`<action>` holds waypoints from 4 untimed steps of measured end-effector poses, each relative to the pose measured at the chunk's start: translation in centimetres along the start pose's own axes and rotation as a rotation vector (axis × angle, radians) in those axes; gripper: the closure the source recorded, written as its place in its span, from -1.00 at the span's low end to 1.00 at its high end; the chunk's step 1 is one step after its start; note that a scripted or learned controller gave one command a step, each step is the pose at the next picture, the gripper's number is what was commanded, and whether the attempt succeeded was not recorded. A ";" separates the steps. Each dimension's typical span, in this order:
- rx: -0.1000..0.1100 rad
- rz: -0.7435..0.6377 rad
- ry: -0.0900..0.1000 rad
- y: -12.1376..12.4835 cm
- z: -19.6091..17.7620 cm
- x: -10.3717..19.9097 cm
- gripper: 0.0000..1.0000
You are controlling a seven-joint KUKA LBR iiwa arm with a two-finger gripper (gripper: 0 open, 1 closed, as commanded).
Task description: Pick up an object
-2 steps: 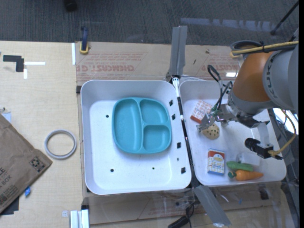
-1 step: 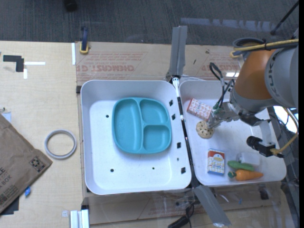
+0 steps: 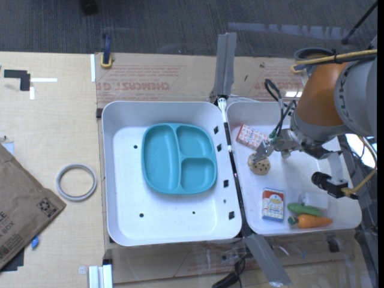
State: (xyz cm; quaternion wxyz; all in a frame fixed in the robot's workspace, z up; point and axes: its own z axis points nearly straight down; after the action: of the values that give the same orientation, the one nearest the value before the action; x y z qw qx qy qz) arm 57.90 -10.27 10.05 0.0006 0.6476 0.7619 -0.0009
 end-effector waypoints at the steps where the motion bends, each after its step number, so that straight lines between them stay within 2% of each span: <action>1: 0.001 0.063 0.002 1.9 1.0 0.1 -1.00; 2: 0.002 0.063 0.001 1.9 0.1 0.0 1.00; 3: 0.002 0.063 0.002 1.9 0.2 0.0 -1.00; 4: 0.002 -0.028 0.003 -3.5 1.0 0.4 -1.00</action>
State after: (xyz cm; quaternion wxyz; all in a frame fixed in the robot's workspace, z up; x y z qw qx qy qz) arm 54.40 -10.42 9.05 -0.0011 0.6370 0.7709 -0.0008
